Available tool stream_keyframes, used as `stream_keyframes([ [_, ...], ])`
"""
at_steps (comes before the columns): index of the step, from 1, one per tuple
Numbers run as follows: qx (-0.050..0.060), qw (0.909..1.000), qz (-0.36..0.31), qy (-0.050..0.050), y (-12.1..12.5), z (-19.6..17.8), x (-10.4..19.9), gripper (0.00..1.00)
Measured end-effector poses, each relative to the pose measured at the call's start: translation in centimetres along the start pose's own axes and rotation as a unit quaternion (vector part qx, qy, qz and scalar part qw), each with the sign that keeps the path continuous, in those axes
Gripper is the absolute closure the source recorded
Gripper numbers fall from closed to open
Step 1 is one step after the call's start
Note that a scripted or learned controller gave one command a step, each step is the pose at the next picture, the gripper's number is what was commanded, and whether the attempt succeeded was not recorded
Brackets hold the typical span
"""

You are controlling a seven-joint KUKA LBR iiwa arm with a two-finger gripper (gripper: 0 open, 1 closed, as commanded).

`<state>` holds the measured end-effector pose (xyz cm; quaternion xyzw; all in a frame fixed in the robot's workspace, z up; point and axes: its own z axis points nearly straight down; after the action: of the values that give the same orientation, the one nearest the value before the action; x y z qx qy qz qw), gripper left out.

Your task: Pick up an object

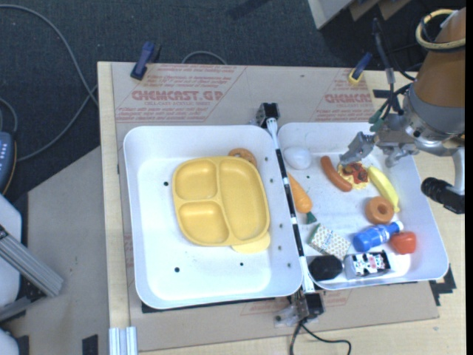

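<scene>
The gripper [360, 152] was poised over the right bin [432, 237], fingers spread and unladen, just above the hot dog [338, 174]. A descent and closing were judged next.

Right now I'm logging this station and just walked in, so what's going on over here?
A grey arm reaches in over the right bin, its pincer poised above the hot dog near the bin's back, beside the banana. Nothing is visibly gripped. That bin also holds a carrot, donut and blue bottle. The left bin holds a yellow divided plate.
</scene>
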<state>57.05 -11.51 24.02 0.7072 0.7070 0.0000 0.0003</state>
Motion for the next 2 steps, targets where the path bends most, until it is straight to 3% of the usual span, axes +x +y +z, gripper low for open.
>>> stream_keyframes([
  [1, 0.001, 1.0, 0.0, 0.001, 3.5, 9.4, -2.6, 0.0],
  [2, -0.003, 1.0, 0.0, -0.001, 6.1, 15.0, -1.4, 0.0],
])
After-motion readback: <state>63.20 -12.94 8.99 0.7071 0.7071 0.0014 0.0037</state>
